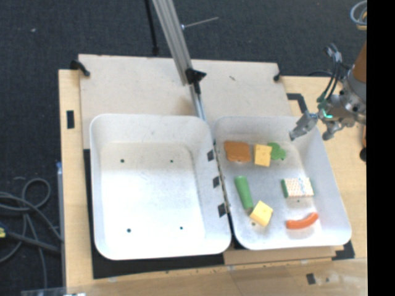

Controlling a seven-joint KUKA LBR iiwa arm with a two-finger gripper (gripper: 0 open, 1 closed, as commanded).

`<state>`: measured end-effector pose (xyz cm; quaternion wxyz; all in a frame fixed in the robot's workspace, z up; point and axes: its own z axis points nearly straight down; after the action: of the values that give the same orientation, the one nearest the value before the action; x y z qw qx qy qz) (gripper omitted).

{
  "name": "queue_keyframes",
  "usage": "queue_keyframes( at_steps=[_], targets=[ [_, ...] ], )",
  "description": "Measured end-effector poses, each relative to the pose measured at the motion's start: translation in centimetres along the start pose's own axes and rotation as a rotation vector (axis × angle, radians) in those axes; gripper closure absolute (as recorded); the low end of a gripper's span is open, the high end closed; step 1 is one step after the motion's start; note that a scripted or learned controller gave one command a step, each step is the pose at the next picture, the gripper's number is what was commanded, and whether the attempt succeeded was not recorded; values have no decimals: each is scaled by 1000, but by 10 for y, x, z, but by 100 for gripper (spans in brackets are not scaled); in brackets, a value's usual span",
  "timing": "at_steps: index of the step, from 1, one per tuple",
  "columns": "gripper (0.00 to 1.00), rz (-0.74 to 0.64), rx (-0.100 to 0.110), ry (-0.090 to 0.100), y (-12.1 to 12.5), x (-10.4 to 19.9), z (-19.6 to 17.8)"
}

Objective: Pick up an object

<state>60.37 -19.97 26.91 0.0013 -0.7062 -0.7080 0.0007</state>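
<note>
Counting right bin [330,184]: two yellow blocks [262,155], one green cylinder [244,192] (tilted).

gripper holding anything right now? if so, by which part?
Nothing held. The gripper hangs over the upper right rim of the right bin, fingers spread with nothing between them; all objects lie in that bin.

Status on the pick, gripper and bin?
Gripper above right bin's far edge, nothing between fingers. Brown block, green cylinder, orange sausage untouched. Path clear.
</note>
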Motion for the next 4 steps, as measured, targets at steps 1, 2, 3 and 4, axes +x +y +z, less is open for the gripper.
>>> queue_keyframes(
  at_steps=[1,2,3,4],
  targets=[
    [0,-2,-4,-3,1,0,-3],
    [0,4,0,-4,-2,-3,39],
    [0,7,-1,-4,-2,-5,81],
    [0,6,2,-3,-5,-9,143]
  ],
)
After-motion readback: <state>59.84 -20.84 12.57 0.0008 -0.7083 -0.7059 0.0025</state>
